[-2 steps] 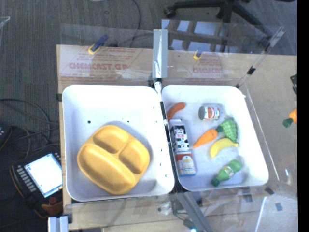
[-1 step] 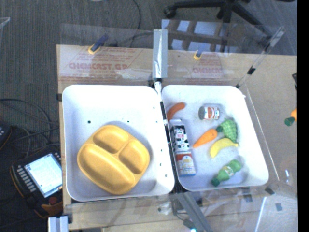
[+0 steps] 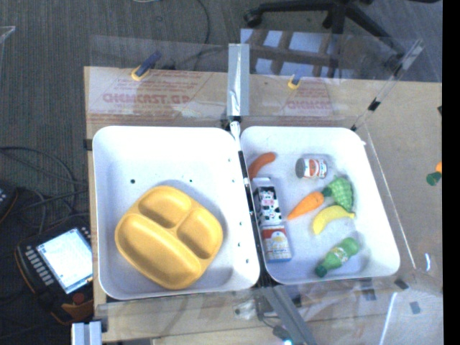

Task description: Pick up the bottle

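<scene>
1. I see two white bins side by side on the bench (image 3: 417,121). The left bin (image 3: 122,149) holds one thing: a yellow tray (image 3: 169,236) with three compartments, lying tilted toward the bin's near left corner.
2. In the right bin (image 3: 374,192), along its left wall, a sausage (image 3: 261,163) lies near the far left corner.
3. Just nearer than the sausage, a carton (image 3: 267,205) with a black-and-white cow print lies against the left wall, and a red-and-white pack (image 3: 276,241) lies end to end with it, touching or nearly so.
4. A can (image 3: 313,167) with a red label lies on its side toward the far edge, about mid-bin.
5. A carrot (image 3: 307,204) lies at a slant in the middle of the bin, its green top (image 3: 339,191) pointing toward the right wall.
6. A banana (image 3: 332,218) lies just nearer than the carrot's top, close beside it.
7. The bottle (image 3: 336,256), green with a pale label, lies on its side near the bin's near right corner, apart from the banana, with its cap end toward the near edge.
8. The pincer is out of my camera's frame, so I cannot tell its state.
</scene>
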Robot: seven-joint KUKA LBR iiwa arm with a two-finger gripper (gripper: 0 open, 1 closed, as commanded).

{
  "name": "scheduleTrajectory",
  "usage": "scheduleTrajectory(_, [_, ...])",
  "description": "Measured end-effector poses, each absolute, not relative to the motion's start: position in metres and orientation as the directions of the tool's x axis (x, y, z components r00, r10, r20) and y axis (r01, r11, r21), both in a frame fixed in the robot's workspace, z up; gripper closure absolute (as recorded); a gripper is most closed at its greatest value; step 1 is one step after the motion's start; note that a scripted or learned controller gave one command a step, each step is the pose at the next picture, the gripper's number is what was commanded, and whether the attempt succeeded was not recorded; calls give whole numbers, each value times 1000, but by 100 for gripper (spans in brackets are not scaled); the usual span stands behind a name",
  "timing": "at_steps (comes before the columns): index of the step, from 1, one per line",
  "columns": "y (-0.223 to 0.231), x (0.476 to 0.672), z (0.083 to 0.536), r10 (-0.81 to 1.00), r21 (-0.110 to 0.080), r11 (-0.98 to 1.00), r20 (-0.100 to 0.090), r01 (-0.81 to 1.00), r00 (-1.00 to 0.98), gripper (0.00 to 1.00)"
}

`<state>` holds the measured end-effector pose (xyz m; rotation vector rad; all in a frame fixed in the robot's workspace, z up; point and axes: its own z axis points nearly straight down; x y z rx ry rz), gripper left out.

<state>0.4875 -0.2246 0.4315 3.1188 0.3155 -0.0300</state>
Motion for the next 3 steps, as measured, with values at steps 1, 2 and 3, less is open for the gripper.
scheduleTrajectory(1, [-225, 489, 439, 200, 6, -980, -27, 201, 979, 100])
scheduleTrajectory(2, [-225, 490, 446, 201, 8, -980, -34, 201, 979, 100])
scheduleTrajectory(3, [-225, 492, 453, 201, 9, -979, -41, 202, 979, 100])
